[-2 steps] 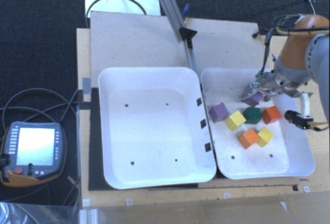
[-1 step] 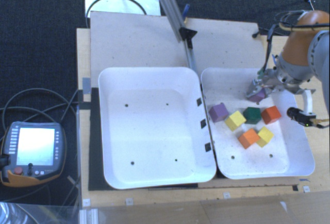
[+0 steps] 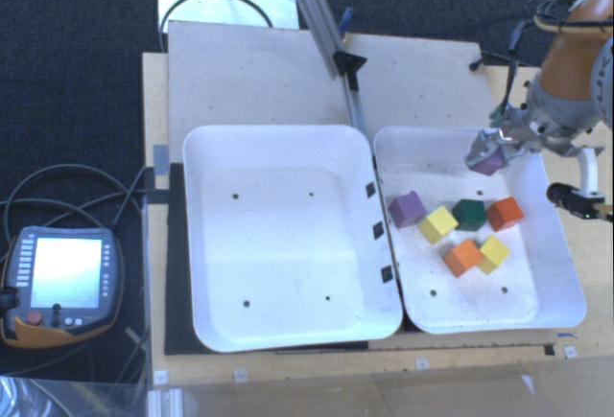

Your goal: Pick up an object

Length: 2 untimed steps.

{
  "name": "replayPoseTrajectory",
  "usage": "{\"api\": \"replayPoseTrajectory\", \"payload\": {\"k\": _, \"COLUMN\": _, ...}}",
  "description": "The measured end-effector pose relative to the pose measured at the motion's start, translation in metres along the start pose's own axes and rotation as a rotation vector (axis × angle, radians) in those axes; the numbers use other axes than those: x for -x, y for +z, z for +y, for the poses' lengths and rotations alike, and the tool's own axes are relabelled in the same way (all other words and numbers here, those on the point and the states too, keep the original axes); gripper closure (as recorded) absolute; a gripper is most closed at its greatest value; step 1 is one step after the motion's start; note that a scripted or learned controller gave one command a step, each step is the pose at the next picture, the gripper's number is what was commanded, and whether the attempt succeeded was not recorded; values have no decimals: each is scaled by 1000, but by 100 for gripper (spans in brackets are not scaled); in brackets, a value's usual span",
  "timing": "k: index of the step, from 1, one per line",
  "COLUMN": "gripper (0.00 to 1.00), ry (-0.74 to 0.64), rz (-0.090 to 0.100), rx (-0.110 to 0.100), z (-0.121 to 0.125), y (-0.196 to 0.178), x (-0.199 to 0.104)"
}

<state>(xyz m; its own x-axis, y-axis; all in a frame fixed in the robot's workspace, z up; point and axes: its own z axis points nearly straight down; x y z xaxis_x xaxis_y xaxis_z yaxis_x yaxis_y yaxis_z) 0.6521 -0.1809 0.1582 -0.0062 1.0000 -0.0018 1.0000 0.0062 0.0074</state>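
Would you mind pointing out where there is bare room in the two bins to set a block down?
The left bin is bare white floor from wall to wall. In the right bin, free patches lie along the near rim and the far left corner. The middle is crowded with blocks, purple block to orange block; the gripper hangs over the far side.

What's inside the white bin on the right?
The right bin holds six loose blocks: purple, yellow, green, two orange, another yellow. A purplish piece sits at the tool, which covers the floor beneath.
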Motion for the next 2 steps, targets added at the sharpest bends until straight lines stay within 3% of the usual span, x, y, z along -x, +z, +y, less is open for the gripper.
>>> {"api": "replayPoseTrajectory", "payload": {"k": 2, "gripper": 100, "ry": 1, "rz": -1, "rx": 1, "z": 5, "y": -117, "x": -7}}
